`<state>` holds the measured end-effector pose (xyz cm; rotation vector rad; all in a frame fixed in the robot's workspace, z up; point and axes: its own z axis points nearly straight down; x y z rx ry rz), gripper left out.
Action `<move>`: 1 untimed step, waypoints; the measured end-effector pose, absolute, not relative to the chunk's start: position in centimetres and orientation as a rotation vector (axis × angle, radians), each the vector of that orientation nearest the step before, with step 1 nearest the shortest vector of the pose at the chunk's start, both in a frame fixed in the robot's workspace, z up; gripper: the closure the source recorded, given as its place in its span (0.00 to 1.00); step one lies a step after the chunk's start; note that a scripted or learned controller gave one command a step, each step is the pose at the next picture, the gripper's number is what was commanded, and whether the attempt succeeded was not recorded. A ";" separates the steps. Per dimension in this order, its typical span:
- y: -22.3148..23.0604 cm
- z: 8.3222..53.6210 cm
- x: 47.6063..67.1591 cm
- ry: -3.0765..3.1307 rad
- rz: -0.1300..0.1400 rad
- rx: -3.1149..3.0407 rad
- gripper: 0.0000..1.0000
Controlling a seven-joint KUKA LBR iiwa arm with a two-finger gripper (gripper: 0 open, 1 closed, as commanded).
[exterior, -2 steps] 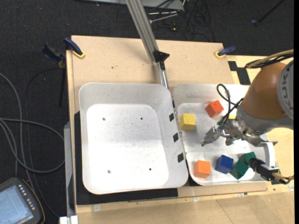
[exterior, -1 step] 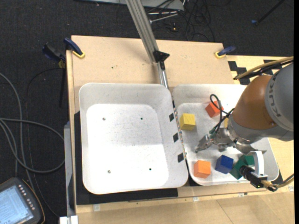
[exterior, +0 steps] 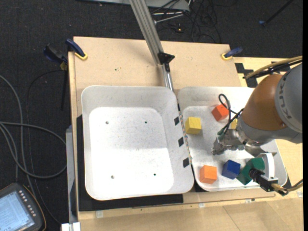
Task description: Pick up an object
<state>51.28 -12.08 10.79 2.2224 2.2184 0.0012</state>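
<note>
The right bin (exterior: 199, 97) holds several blocks. A yellow block (exterior: 193, 125) lies near its left wall. An orange-red block (exterior: 220, 112) sits further back. An orange block (exterior: 208, 173) rests at the front, with a blue block (exterior: 231, 169) and a green block (exterior: 251, 170) to its right. My gripper (exterior: 220, 147) hangs low in the middle of this bin, above the bare floor between the yellow and blue blocks. Nothing shows between its fingers.
The left bin (exterior: 96, 97) sits beside the right one. A metal pole (exterior: 149, 30) slants down from the back to the divide between the bins. Clamps (exterior: 77, 49) grip the bench's back corners. Black cables loop near the wrist.
</note>
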 end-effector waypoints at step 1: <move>-12.1 17.1 51.9 2.220 0.006 2.214 1.00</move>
